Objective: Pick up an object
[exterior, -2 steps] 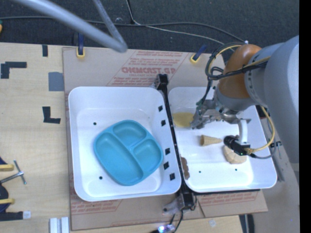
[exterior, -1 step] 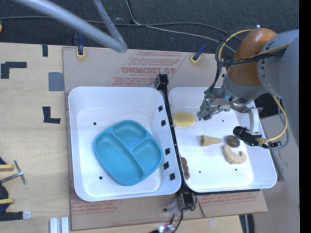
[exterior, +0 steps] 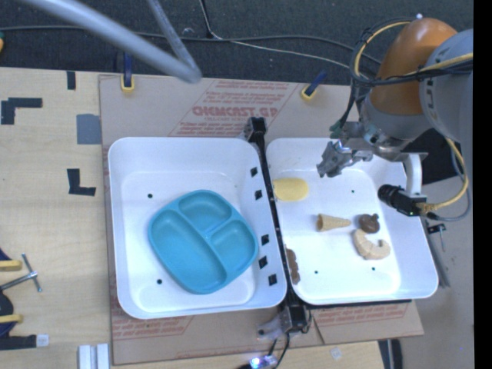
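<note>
My gripper point(exterior: 331, 165) hangs over the far part of the right bin point(exterior: 400, 283), pointing down, with nothing visible between its fingers. Below it to the left, a pale yellow round piece point(exterior: 290, 189) lies near the bin's left wall. A tan cone-shaped piece point(exterior: 332, 222) sits in the middle of the bin. A small dark brown lump point(exterior: 370, 223) is just right of the cone, and a beige curved piece point(exterior: 370, 246) lies below that lump. All these objects rest on the bin floor, apart from the gripper.
The left bin point(exterior: 127, 175) holds a blue divided tray point(exterior: 203, 240). A black divider point(exterior: 265, 206) runs between the two bins. A black cable fitting point(exterior: 400, 199) sticks out from the arm over the right bin's right side. A grey pole point(exterior: 100, 21) crosses the top left.
</note>
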`<state>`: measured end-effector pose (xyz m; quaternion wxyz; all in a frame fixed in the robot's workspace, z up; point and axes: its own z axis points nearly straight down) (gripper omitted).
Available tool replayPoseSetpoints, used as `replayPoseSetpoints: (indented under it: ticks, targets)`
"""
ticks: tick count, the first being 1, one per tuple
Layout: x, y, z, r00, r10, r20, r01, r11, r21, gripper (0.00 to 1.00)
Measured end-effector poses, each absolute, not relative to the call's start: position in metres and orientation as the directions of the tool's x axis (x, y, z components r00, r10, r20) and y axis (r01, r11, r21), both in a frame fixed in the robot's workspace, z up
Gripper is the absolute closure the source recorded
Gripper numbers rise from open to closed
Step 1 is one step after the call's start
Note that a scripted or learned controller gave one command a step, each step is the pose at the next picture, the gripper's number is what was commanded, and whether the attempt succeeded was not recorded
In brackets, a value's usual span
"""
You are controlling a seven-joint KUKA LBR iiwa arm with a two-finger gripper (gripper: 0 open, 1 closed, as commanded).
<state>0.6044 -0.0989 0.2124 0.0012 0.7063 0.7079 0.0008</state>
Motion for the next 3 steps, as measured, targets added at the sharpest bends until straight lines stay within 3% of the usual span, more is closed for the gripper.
replayPoseSetpoints:
  ticks: [1, 3]
  targets:
    - [0.605, -0.099, 0.258, -0.001, 1.0, -0.001, 1.0, 0.001, 0.002, 1.0]
    - [0.603, -0.008, 0.254, -0.004, 1.0, 0.0, 1.0, 0.004, -0.002, 1.0]
